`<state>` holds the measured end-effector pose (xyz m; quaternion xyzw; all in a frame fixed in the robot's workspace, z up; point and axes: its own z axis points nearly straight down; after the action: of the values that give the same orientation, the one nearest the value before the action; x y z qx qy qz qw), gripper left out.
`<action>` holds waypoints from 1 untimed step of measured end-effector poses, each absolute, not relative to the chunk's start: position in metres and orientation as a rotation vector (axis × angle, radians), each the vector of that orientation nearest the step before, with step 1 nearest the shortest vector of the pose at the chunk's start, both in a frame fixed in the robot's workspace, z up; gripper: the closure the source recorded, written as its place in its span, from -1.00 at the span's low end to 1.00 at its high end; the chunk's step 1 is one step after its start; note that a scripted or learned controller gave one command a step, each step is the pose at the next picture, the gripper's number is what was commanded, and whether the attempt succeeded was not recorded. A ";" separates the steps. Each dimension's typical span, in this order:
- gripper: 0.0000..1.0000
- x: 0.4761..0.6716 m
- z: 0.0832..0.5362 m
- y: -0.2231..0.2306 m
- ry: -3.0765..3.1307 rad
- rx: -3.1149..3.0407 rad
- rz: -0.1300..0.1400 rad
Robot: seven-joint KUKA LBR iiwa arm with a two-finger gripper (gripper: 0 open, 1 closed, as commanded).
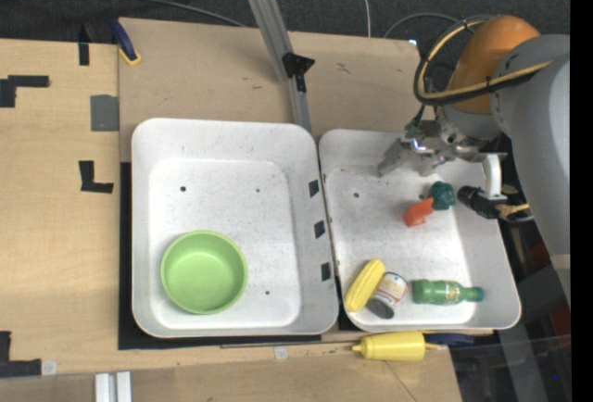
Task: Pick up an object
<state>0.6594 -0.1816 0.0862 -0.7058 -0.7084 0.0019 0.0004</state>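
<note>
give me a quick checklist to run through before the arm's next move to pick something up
1. Two-finger gripper above the right white bin: ok.
2. Something between its fingers: not ok, nothing seen there.
3. Finger opening: cannot tell.
4. Nearest targets, small orange-red block and dark green round piece, lie apart from the gripper: ok.
5. Green plastic bottle, yellow corn-shaped toy and small can crowd the near wall: not ok for easy grasping.

Bins [222,145] white; bowl [204,271] lime green; bottle [445,292] dk green; corn [364,285] yellow; orange-red piece [418,213].
</note>
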 end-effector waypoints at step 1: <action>1.00 0.660 0.099 -0.181 -2.227 -2.217 0.005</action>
<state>0.6603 -0.1812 0.0987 -0.7054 -0.7088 0.0015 -0.0005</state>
